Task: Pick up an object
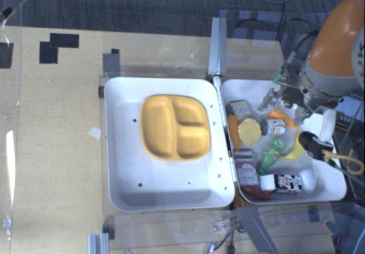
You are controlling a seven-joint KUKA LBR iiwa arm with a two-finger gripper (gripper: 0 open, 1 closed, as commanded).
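The end effector (283,100) hangs low over the right bin (336,187), above the far end of its clutter, probably placed for a descent; whether it is released or clenched I cannot tell. Candidate objects lie heaped beneath and nearer than it: a round ridged yellow disc (248,131), a glossy green bottle (270,153), a smooth orange carrot (232,130). The left bin (117,150) carries a moulded yellow divided tray (174,126).
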